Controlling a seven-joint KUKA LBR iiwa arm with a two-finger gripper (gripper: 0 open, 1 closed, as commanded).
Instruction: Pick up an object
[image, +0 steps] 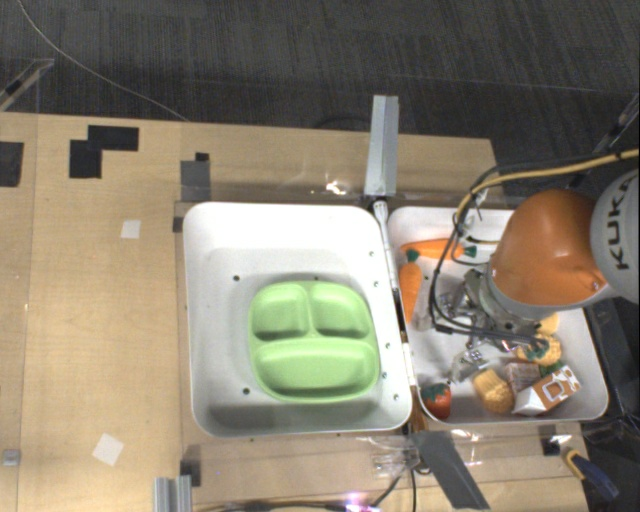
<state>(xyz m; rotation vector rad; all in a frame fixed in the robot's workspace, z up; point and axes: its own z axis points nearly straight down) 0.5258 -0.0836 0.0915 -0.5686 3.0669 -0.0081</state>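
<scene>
The right bin (596, 398) holds several small items. An orange carrot (413, 272) lies along its left wall. A red tomato-like piece (436, 399) sits in the front left corner, a tan bread roll (492, 390) is beside it, and a small carton (556, 389) lies further right. A yellow item (546, 350) peeks out under the arm. The arm's orange band (545, 250) hangs over the bin's middle. My gripper (476, 345) points down into the bin, just above the roll and behind the tomato. Cables and the wrist hide much of it.
The left bin (215, 300) holds a green divided plate (314, 339) at its centre. A metal post (382, 145) stands behind the wall between the two bins. Wooden bench surface (90, 320) stretches to the left.
</scene>
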